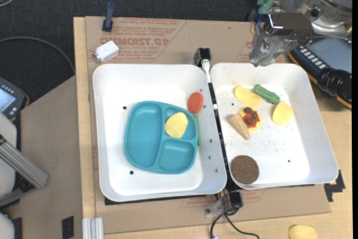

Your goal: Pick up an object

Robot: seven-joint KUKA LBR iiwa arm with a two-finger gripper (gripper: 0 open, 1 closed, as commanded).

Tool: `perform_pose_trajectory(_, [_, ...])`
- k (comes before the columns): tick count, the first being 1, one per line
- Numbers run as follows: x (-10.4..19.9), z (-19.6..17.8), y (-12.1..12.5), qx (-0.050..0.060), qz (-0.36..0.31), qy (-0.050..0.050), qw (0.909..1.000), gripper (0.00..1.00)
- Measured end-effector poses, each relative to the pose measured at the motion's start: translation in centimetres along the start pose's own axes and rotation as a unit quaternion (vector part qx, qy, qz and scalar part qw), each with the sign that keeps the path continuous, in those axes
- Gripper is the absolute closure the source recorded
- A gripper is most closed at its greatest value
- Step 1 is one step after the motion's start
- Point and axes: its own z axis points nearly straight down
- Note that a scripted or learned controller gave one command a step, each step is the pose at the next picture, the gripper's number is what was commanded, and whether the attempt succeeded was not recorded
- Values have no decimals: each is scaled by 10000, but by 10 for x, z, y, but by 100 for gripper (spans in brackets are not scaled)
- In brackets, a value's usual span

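Camera view: left bin (106,120) holds a teal divided tray (148,137) carrying a yellow piece (177,125); an orange-red piece (195,102) lies just beside the tray. Right bin (313,143) holds a brown disc (245,169), pizza slice (246,120), two yellow pieces and a green bean (267,93). Gripper (262,59) hangs over the right bin's far rim, nothing between its fingers; cannot tell their spread. Bean lies nearest, apart from it.

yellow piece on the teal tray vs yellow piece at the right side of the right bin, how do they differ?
Place: the yellow piece on the tray lies in a compartment of the teal divided tray in the left bin; the yellow piece in the right bin lies straight on the bin floor.
Neighbours: the tray piece lies alone in its compartment; the right one lies just beside the green piece.
Shared: both are yellow, rounded and similar in size.
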Motion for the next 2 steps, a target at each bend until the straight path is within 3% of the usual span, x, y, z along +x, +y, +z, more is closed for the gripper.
perform_pose_trajectory(1, [-3, -8, 1, 11, 31, -10, 10000, 100])
perform_pose_trajectory(2, [-25, 115, -2, 106, 53, -24, 9999, 100])
